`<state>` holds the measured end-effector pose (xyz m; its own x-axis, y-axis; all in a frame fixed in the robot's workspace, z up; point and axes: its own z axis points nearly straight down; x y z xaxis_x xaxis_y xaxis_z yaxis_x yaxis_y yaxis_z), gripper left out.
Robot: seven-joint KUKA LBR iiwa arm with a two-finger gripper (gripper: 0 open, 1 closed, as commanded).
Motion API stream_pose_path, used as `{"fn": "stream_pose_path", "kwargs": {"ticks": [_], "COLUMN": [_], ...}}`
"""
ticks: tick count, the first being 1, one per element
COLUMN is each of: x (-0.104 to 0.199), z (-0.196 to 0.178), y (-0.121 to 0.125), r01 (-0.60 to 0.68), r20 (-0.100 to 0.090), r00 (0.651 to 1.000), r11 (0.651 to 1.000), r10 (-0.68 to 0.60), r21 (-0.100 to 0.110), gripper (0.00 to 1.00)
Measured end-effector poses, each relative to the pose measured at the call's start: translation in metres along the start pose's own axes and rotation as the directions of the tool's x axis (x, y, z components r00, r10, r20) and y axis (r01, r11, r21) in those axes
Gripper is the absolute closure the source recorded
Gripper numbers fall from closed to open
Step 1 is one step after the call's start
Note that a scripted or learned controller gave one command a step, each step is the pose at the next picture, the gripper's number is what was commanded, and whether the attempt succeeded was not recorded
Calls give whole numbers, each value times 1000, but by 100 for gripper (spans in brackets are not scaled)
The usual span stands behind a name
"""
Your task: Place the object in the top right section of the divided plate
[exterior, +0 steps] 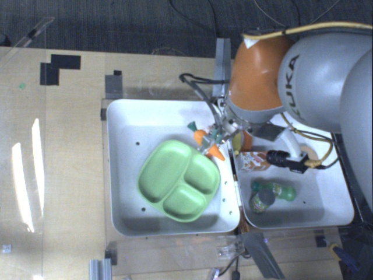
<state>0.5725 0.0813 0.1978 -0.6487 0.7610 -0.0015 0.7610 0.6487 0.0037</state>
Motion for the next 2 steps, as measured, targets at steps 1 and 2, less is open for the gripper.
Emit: {"fn": "stream_pose_path", "kwargs": {"ticks": [1,2], "x": [80,79], "z": [-15,-15], "y": [-43,-43], "r01": [38,37], "r20": [0,0], "r00": [999,999], "r11": [999,999], "r10": [-38,-37], "r21": [-2,-1], "gripper": [100,0]}}
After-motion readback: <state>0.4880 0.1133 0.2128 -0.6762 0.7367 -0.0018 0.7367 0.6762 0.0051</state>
